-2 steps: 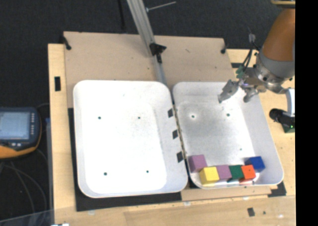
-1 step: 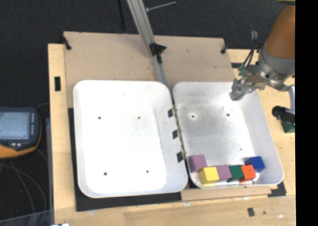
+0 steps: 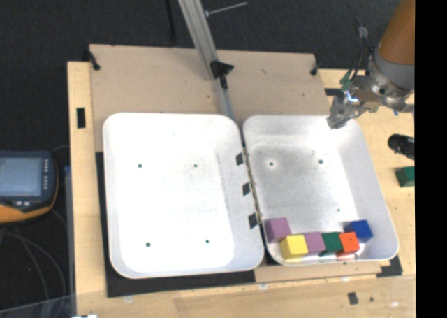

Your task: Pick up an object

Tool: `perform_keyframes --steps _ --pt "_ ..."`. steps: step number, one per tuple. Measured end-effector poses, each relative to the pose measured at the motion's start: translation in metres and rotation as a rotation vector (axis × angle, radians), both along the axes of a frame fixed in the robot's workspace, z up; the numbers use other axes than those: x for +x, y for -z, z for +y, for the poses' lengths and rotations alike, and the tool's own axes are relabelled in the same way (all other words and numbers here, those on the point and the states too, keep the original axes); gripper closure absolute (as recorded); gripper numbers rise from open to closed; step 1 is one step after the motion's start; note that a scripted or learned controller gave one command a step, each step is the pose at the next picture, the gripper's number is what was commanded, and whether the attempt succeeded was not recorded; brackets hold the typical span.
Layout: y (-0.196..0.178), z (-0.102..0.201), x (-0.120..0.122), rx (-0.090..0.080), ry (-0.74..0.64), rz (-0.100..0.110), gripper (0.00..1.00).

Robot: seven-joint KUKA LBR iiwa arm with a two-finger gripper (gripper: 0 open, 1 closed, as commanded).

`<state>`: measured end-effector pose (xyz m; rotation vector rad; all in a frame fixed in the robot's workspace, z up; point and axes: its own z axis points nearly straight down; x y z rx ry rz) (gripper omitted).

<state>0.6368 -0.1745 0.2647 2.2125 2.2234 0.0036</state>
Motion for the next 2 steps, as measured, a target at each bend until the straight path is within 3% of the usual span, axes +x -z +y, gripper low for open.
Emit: perform_keyframes --steps 1,2 --pt "0.072 0.097 -0.012 0.004 -0.003 0.01 1.0" --pt "0.004 0.131 0.033 0.002 -0.002 -0.005 1.0"
